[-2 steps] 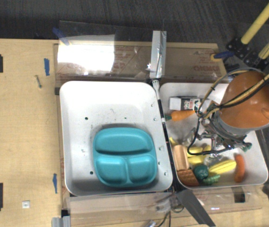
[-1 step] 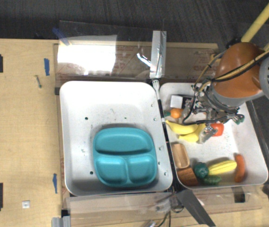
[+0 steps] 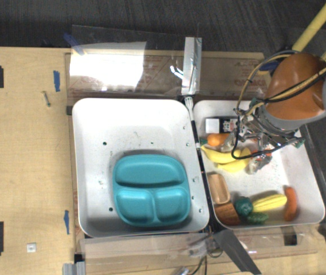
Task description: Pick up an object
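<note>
Camera view: we look down at a slant on the bench (image 3: 19, 153), which bears two white bins side by side.
Left bin (image 3: 94, 130): we see a teal divided tray (image 3: 150, 189) lying flat in its lower half, well apart from the arm.
Right bin (image 3: 306, 171): we find all the small things here, crowded toward its left and lower sides.
Arm: the grey arm with its orange band (image 3: 294, 85) reaches in from the right and hangs over the upper part of the right bin, with dark cables looping round the wrist.
Tool (image 3: 248, 145): it sits low over the upper left of the right bin, among wires and metal parts; we cannot tell how its fingers stand, and we see nothing clearly between them.
Banana (image 3: 226, 156): it lies curved just under and to the left of the tool, its right end reaching beneath the tool's tip; we cannot tell whether they touch.
Orange ball (image 3: 215, 140): it rests just above the banana, beside the tool's left.
Black-and-white box (image 3: 217, 124): it lies at the bin's upper left, above the orange ball.
Tan block (image 3: 218, 189): it lies below the banana, against the bin's left wall, apart from the tool.
Corn cob (image 3: 268, 202): it lies along the lower edge, with a green piece (image 3: 244, 207) at its left end and a carrot (image 3: 290, 202) at its right, all well below the tool.
</note>
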`<state>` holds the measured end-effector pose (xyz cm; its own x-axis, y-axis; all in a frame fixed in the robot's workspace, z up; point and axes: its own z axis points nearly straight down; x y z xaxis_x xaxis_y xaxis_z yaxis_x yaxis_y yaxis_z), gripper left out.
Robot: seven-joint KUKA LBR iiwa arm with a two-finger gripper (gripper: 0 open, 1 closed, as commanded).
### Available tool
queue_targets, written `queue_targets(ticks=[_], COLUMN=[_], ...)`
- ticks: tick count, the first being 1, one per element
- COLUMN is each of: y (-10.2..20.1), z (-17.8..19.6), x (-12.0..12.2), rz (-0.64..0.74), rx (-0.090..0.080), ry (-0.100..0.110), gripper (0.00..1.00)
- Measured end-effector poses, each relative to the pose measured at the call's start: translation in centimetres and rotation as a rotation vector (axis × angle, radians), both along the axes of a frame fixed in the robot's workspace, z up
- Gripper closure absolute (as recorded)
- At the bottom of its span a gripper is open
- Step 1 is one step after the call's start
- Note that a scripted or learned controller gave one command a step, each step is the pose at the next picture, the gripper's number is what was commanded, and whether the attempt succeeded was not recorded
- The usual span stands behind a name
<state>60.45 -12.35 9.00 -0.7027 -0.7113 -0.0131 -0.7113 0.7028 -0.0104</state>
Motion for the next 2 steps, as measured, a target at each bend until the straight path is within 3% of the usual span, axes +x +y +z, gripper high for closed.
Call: queue_targets(ticks=[1,2], y=[0.1,7.5], z=[1.3,10.0], x=[0.3,1.6], rz=[-0.003,-0.05], rx=[0.002,0.002], ry=[-0.012,0.002], gripper=[1.0,1.0])
